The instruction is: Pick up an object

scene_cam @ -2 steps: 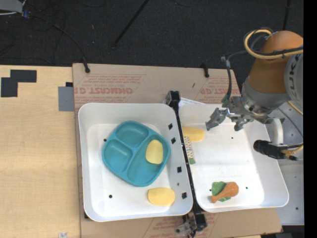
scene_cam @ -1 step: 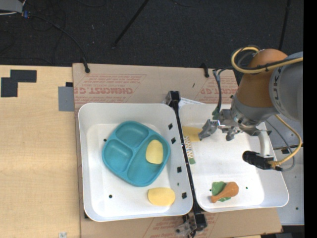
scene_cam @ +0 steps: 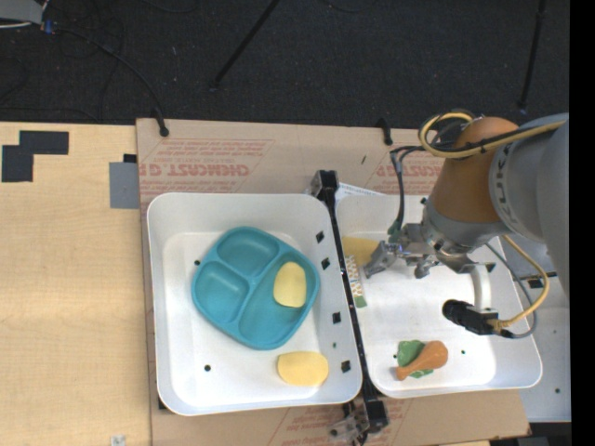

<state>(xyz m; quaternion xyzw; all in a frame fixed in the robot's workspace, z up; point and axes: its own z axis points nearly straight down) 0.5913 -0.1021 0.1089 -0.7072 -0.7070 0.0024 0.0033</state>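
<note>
Gripper (scene_cam: 402,264) hangs low over the right bin (scene_cam: 409,319), in that bin's upper half, with the grey arm and its orange band (scene_cam: 469,189) rising behind it toward the view's upper right. Its two metal fingers (scene_cam: 376,264) look spread apart, one slanting to the view's left and the other to the right, and nothing can be seen held between them.

Closest to the gripper is a flat yellow piece (scene_cam: 357,247), just beside it on the view's left, lying on the bin floor near the black divider (scene_cam: 340,277) between the two bins. Whether the near finger touches this piece cannot be told. Below the gripper, well apart from it near the bin's front wall, lies an orange carrot toy (scene_cam: 423,357) with a green leafy end.

Across the divider, further to the left of the gripper, the left bin (scene_cam: 177,342) holds a teal divided plate (scene_cam: 232,286). A pale yellow oval piece (scene_cam: 290,285) rests in the plate's compartment nearest the gripper. A second yellow lump (scene_cam: 302,368) lies on the bin floor below the plate, down and to the left of the gripper, apart from the plate's rim
</note>
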